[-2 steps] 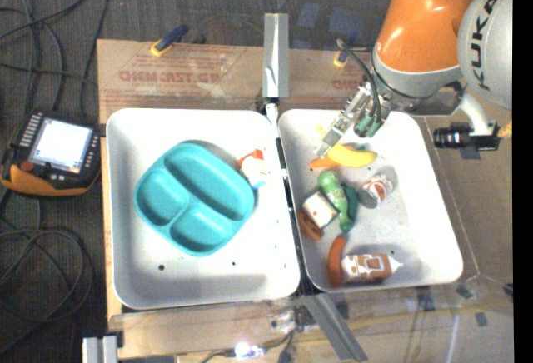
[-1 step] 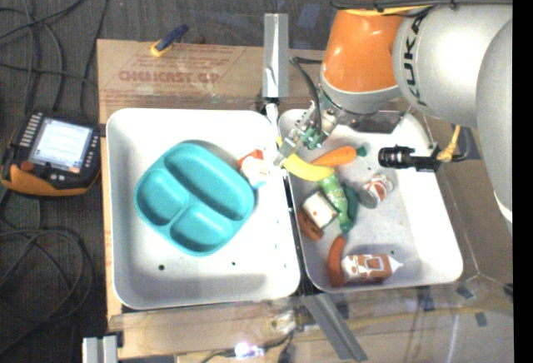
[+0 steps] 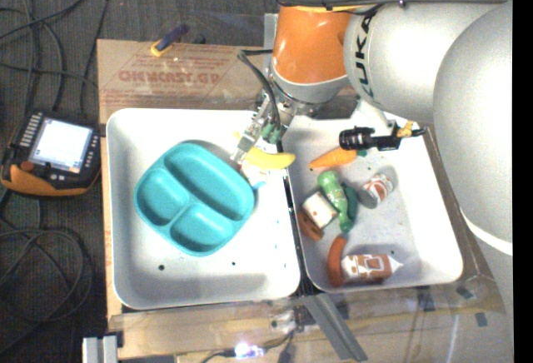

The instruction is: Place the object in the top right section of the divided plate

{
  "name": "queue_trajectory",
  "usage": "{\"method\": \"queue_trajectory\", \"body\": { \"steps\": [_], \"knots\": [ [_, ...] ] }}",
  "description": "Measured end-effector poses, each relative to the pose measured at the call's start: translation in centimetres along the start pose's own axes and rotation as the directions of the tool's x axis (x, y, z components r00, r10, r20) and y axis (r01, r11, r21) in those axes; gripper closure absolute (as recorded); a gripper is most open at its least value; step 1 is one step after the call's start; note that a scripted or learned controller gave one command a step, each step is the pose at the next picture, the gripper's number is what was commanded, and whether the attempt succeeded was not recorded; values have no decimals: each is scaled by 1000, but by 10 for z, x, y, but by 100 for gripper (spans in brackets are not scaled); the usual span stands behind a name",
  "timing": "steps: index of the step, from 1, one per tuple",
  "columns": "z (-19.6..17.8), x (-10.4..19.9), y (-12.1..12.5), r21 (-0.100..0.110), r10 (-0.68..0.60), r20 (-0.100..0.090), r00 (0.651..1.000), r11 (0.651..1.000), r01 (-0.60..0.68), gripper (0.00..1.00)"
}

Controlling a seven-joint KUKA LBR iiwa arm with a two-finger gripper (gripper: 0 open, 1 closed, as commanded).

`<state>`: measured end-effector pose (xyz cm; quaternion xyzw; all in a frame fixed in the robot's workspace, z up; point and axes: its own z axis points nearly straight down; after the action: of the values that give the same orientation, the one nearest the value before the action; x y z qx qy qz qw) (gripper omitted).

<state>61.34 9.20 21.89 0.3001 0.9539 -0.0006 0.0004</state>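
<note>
Yellow banana (image 3: pixel 272 160), lying flat, just beside upper right rim of teal divided plate (image 3: pixel 179 178)

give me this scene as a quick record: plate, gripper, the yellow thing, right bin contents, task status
plate: teal divided plate, in the left bin
gripper: over the plate's top right rim
yellow object: banana-like, just beside the gripper, at the wall between the bins
right bin: holds a carrot, green vegetable, can, sausage
task status: yellow object not yet in a plate section
</note>
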Motion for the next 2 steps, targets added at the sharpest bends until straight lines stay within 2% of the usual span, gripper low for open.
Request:
{"method": "queue_trajectory", "body": {
  "steps": [1, 2],
  "knots": [
    [-17, 31, 26, -1, -331, 1, 944, 944, 331, 100],
    [-45, 24, 33, -2, -711, 3, 703, 703, 711, 100]
  ]
}}
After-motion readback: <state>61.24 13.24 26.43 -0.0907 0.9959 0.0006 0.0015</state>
